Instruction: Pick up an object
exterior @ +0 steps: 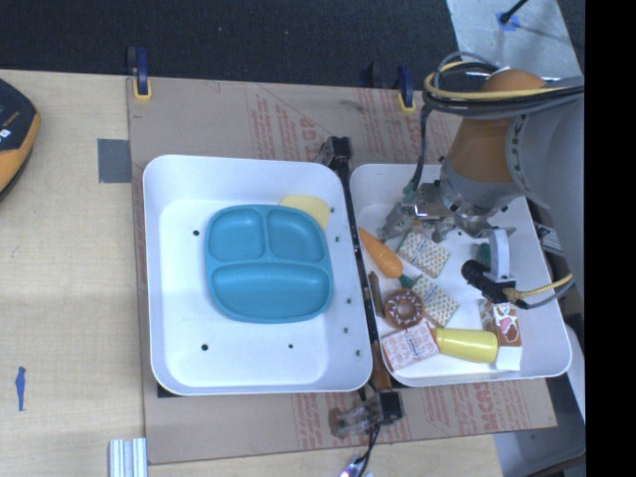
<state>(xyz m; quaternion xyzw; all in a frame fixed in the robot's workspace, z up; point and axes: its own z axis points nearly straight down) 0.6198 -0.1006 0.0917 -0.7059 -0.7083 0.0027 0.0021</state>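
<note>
Arm (pixel 497 137) hides right bin's (pixel 556 356) far half.

claw (pixel 429 217) fingers lost in clutter, yellow object (pixel 306 208) half hidden behind blue plate (pixel 267 263) — orange-black device (pixel 14 133) cropped at left edge

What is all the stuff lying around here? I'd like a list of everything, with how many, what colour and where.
bins: 2, white, side by side on the bench, left bin and right bin
plate: 1, blue with three sections, middle of the left bin
yellow thing: 1, pale yellow, behind the plate, partly hidden
carrot: 1, orange, left side of the right bin
doughnut: 1, brown, right bin, near the front
crackers: 2, tan and speckled, right bin, one behind the other
bottle: 1, yellow, lying along the right bin's front
clamps: 2, blue and yellow, bench's far edge
arm: 1, grey with orange band, over the right bin
gripper: 1, metal, low in the right bin's back
</note>
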